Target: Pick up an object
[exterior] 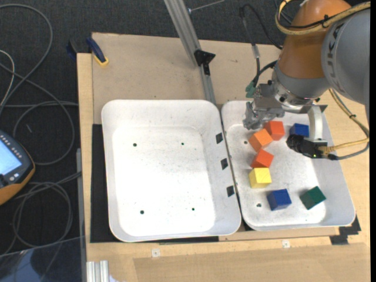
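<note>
- Wooden bench top [153, 57]: carries both bins; bare board lies beyond their far edges.
- Grey arm with orange band [314, 22]: reaches in from the right and stands over the far end of the right bin, hiding part of it.
- Left shallow white plastic bin [117, 175]: floor shows only a few dark specks. Ample open room, but not needed for this step.
- Right shallow white plastic bin [338, 207]: holds all the blocks, which lie from its far middle to its near end.
- Two-finger metal gripper [254, 117]: low over the far-left part of the right bin, just beside an orange cube [261, 138] and an orange-red cube [276, 128]. Whether its fingers are spread or closed, I cannot tell; nothing is seen between them.
- Blocks, judged candidates: the two above, a second orange cube [264, 158], a yellow cube [260, 177], a blue cube [279, 199], a dark green cube [312, 197], and a blue block [300, 130] partly behind the wrist.
- Recommendation: the orange cubes sit crowded; the fingers should straddle one cube only, squared to its faces.
- Clearance: the bin's left wall [226, 151] is near the gripper. More free floor surrounds the blue and green cubes.
</note>
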